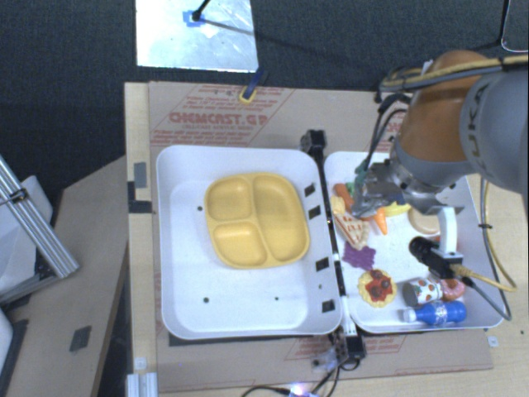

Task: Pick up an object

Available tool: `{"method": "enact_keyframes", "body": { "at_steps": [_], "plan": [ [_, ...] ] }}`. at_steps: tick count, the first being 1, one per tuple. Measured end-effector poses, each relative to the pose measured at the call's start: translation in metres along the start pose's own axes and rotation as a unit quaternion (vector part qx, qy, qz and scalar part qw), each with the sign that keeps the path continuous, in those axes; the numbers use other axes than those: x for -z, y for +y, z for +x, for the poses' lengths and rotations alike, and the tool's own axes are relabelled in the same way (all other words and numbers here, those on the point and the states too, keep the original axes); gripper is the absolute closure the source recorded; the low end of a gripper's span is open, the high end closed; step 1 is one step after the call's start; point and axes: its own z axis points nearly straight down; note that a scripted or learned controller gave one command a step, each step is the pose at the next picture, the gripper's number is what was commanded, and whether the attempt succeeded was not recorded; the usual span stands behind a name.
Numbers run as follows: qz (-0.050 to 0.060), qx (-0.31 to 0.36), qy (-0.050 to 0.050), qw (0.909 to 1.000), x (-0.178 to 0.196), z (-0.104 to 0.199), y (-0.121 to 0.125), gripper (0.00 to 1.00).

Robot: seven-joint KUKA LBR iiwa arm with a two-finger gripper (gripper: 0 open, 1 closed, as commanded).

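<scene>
A grey robot arm point(488, 122) enters from the right side of the view, its thick rounded body filling the upper right. An orange band point(438, 110) wraps the arm just above the wrist. From there the wrist bends down and to the left, narrowing to a darker metal section. The claw point(368, 197) hangs at the lowest point of the arm, pointing downward, low and near the left end of the arm's reach. Black and yellow cables point(413, 77) run along the top of the arm and loop down beside the wrist.
</scene>
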Motion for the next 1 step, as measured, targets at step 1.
{"method": "enact_keyframes", "body": {
  "at_steps": [1],
  "plan": [
    [0.001, -0.001, 0.000, 1.0000, -0.0071, 0.0483, 0.0035, 1.00]
  ]
}}
